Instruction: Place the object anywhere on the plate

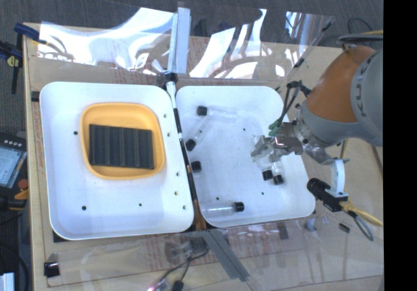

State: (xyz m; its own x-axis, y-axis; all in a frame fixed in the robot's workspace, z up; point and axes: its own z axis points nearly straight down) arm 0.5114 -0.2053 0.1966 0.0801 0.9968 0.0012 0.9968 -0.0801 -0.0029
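Bench, seen from above: two shallow white bins side by side. Left bin (58,205): holds one yellow plate (122,140) with rounded corners and a dark ribbed centre, lying flat, nothing on it. Right bin (296,202): holds several clear tubes with black caps, scattered. One tube (210,113) lies near the bin's far edge; a second tube (195,135) slants beside the divider; a lone black cap (195,166) sits just below that; a third tube (225,207) lies along the near edge; a fourth tube (273,174) rests at the right side, just under the arm's tool. Arm: grey with an orange band, entering from the right. Gripper (268,149): low over the right bin's right half, close above the fourth tube; whether it is clenched, released or grasping anything, I cannot tell.
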